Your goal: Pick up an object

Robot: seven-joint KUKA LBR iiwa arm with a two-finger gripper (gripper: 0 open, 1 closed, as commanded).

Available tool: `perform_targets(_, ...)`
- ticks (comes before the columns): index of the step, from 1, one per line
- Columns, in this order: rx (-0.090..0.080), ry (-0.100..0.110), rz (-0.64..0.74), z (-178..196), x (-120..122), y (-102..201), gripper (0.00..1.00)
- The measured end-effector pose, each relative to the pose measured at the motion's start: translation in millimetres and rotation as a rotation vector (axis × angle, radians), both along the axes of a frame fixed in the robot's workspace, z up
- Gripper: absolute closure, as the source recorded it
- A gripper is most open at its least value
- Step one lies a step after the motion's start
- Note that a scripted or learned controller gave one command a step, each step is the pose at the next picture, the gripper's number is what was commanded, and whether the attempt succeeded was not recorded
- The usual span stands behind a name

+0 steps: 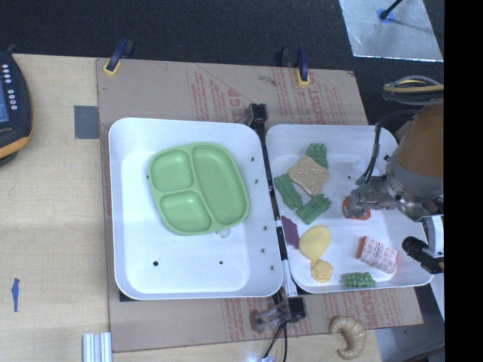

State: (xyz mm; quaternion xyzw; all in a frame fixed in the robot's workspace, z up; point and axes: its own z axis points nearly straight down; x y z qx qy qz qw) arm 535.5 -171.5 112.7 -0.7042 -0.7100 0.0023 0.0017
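The arm reaches in from the right over the right bin (pixel 392 281), its orange band above the wrist near the bin's right edge. The gripper (pixel 361 202) hangs low over the middle-right part of that bin, directly over a small red object (pixel 358 213) that peeks out beneath it; whether the gripper has closed on that object, or whether it touches it at all, cannot be told from this angle. Around it in the same bin lie a tan slice of bread (pixel 309 175) with a green leafy piece (pixel 317 154) just behind it, two green vegetable pieces (pixel 287 191) and (pixel 313 208) to the bread's left and front, a yellow potato-like lump (pixel 315 240), a smaller yellow piece (pixel 321 270) just in front of it, a small green pod (pixel 358 280) near the front wall, and a red and white packet (pixel 376 254) toward the right. A dark purple strip (pixel 290 234) sits by the divide between the bins. The left bin (pixel 128 202) holds a light green divided plate (pixel 198 188). A croissant (pixel 349 334) lies on the bench in front of the right bin.
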Motion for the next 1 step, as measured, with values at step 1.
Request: perform_targets(1, 0.000, 0.001, 0.001, -0.4, -0.1, 0.1, 0.00)
